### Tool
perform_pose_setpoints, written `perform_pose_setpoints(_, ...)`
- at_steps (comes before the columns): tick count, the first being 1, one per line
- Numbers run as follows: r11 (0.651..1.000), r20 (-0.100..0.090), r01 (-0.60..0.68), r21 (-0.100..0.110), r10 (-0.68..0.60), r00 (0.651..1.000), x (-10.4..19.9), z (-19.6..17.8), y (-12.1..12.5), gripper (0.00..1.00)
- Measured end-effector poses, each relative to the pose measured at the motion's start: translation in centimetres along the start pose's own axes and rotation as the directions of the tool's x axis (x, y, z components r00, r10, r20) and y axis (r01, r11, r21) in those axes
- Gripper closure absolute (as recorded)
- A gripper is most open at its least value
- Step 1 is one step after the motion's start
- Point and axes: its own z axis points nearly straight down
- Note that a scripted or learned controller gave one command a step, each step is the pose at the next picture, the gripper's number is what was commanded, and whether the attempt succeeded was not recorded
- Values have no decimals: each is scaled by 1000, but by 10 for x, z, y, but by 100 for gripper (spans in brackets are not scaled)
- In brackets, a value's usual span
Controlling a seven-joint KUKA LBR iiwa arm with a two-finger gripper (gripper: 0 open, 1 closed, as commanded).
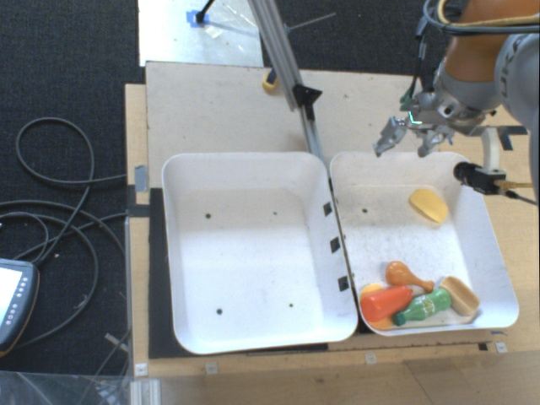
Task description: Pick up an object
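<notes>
Camera view, from above at a slant: your jaws point(407, 139) hang over the far rim of the right bin point(485, 226), spread apart, with nothing between them. Two grey fingers point(390, 136) splay out below the wrist; they touch nothing that you can see.

Right bin contents: a yellow piece point(429, 205) lies alone on the floor toward the far right side, nearer you than the jaws and slightly right of them, apart from them. At the near edge sits a cluster, touching one another: an orange drumstick-shaped toy point(403, 273), a red-orange carrot-like piece point(386, 300), a green bottle point(423, 306) lying on its side, and a tan bread-like piece point(461, 294). That cluster is well apart from the jaws, across the bin.

Left bin point(181, 226): bare white floor with a few dark specks, possibly holes; too small to tell.

Both bins sit side by side on the desk point(211, 99). A slanted metal pole point(278, 40) crosses the far part of the desk.
</notes>
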Motion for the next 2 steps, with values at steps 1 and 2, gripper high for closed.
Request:
perform_pose_setpoints(1, 1000, 1, 2, -3, -2, 1000, 0, -2, 1, 0)
perform_pose_setpoints(2, 1000, 1, 1, 0, -1, 1000, -4, 46, 9, 0)
